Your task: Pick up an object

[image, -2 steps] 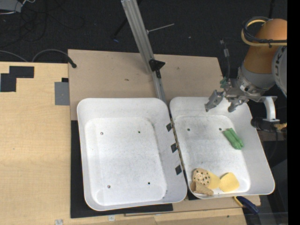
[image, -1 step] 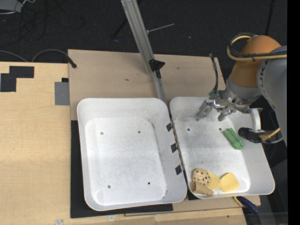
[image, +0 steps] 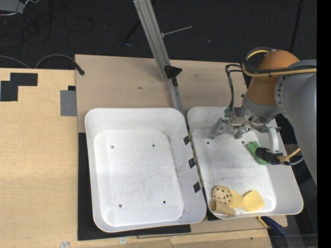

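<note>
My gripper (image: 229, 132) hangs over the far part of the right bin (image: 282, 182), below the orange band of the arm. Its fingers (image: 216, 132) are spread apart and open, with nothing between them. A green object (image: 256, 153) lies just to the right of the gripper, near the bin's right wall and apart from the fingers. At the near edge of the same bin lie a yellow piece (image: 253, 201) and a tan speckled object (image: 222, 195), side by side and well away from the gripper.
The left bin (image: 135, 169) stands beside the right one, with small black clips (image: 192, 162) along the shared edge. A slanted aluminium rail (image: 156, 45) rises behind the bins. Light wooden bench lies to the left.
</note>
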`<action>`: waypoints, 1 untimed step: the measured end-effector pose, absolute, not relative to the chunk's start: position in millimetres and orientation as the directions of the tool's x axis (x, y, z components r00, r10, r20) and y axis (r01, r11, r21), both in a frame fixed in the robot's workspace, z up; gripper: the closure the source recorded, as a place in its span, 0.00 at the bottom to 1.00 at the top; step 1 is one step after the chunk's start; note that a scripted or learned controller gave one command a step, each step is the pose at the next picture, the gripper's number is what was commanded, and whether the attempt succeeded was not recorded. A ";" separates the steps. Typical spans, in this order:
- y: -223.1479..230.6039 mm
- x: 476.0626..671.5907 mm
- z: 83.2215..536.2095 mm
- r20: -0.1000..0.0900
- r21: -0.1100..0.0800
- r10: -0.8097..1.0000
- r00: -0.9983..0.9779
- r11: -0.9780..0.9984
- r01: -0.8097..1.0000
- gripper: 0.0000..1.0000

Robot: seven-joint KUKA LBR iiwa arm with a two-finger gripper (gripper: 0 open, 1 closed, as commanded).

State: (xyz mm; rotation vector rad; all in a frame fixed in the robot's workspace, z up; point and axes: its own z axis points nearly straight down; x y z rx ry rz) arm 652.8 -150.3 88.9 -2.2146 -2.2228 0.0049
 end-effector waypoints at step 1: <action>-150.8 653.4 101.1 0.000 -0.003 1.000 -0.002 0.002 1.000 1.00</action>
